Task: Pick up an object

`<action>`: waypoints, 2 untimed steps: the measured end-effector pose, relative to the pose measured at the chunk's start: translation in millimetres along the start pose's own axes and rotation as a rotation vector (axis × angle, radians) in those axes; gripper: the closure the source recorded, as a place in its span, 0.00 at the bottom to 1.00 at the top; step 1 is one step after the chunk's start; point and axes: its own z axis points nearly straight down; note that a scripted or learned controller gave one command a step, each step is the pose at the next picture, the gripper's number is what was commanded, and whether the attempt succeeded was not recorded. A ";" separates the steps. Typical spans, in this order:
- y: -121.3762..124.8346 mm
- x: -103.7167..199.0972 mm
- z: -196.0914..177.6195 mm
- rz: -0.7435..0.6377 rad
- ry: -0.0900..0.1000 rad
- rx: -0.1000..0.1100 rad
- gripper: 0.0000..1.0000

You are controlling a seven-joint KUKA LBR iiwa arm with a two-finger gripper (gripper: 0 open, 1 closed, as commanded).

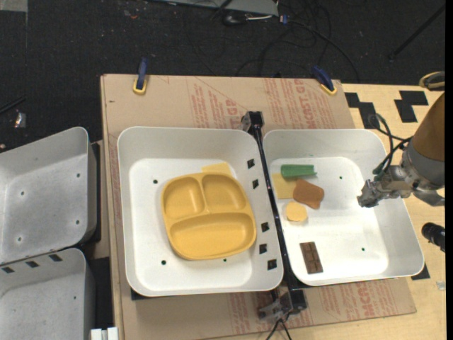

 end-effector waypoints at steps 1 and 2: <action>2.0 -0.5 -53.4 -0.001 0.000 0.000 1.00; 4.3 56.7 -45.2 -0.005 0.004 0.007 1.00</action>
